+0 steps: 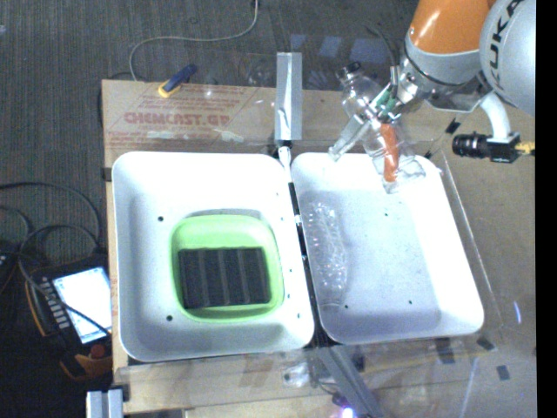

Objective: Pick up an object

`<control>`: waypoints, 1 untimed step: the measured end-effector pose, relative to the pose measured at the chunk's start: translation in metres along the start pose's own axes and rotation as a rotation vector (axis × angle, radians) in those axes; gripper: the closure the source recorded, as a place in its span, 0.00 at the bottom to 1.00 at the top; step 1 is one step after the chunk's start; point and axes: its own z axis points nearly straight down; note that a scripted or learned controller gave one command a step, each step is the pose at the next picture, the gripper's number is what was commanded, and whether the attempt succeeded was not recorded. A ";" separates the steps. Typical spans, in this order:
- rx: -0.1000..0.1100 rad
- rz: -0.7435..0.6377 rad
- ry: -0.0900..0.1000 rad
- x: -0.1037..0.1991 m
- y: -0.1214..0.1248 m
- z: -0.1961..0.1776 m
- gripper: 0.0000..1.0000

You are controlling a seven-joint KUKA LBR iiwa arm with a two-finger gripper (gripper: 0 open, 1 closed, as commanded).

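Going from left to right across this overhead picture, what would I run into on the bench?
Left white bin → green tray lying in it → clear plastic bottle in the right white bin → orange object by the gripper.

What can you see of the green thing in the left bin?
The green tray is a pale green, rounded-rectangle dish, plastic by the look, with a raised smooth rim. Inside it sits a dark insert split into about four ribbed strips. It lies flat, right side up, in the middle of the left bin, toward the near side, resting on the bin floor. Nothing else touches it; the gripper is over the right bin's far edge.
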 end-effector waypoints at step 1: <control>-0.001 -0.142 -0.004 -0.015 -0.001 -0.038 1.00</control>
